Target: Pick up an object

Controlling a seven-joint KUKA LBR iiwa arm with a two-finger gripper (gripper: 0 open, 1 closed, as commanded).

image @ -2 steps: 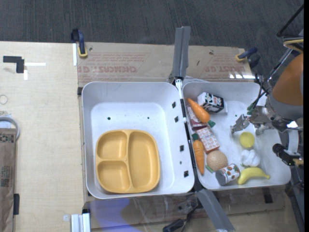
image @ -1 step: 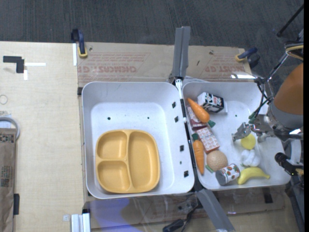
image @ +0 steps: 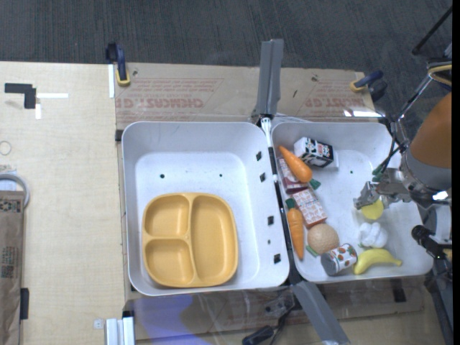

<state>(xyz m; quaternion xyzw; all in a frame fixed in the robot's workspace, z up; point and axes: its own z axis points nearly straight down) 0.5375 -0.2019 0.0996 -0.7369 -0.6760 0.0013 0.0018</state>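
My gripper (image: 370,196) hangs over the right side of the right bin (image: 345,139), reaching in from the right. A small yellow piece (image: 372,210) lies right at its tip, touching or just under it. Just below are a white crumpled item (image: 371,233) and a banana (image: 377,259). Along the bin's left side lie two carrots (image: 295,164) (image: 296,230), two red and white packets (image: 310,208), a black and white carton (image: 315,151), a round bun-like item (image: 323,238) and a small can (image: 339,259).
The left bin (image: 144,157) holds a yellow divided plate (image: 190,237). A grey divider bar (image: 270,77) runs between the bins at the back. Cardboard (image: 194,92) lies behind the bins. The arm's orange band (image: 437,131) is at the right edge.
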